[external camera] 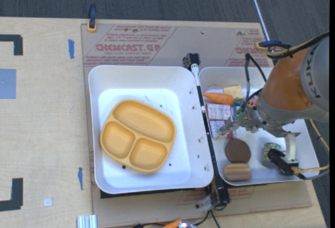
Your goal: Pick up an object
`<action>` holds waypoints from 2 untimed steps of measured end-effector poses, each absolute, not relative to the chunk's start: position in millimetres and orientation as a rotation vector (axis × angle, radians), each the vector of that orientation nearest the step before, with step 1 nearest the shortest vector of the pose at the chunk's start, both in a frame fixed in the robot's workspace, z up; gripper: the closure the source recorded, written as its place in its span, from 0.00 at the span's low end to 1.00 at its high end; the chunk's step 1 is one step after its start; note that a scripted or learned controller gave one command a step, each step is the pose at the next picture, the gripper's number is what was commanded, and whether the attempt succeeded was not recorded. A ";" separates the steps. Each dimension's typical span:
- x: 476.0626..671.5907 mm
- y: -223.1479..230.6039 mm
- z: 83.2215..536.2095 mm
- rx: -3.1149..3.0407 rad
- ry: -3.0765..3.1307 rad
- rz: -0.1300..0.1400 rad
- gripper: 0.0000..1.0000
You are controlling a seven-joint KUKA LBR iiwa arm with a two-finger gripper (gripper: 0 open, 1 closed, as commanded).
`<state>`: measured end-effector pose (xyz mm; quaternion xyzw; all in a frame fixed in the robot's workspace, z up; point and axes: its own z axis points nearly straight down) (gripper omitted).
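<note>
In the right bin [309, 156] lie an orange carrot [219, 98], a pale yellow wedge [233, 91], a red and white packet [219, 112], a round brown patty [238, 151] and a tan block [237, 172]. My gripper [231, 126] hangs low over the middle of this bin, just right of the packet and above the patty. The grey arm with its orange band [285, 88] covers the bin's right half. Nothing can be seen held in the gripper.
The left bin [99, 80] holds a yellow divided plate [137, 135]. A small green and white thing [271, 147] lies near the right bin's front right. A black rail [201, 106] runs between the bins. Both stand on a cardboard sheet [131, 41].
</note>
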<state>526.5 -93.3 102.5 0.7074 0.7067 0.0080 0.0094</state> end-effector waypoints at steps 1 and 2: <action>524.1 -102.0 90.0 2.214 2.217 0.019 0.00; 525.8 -103.3 101.6 2.210 2.211 0.021 1.00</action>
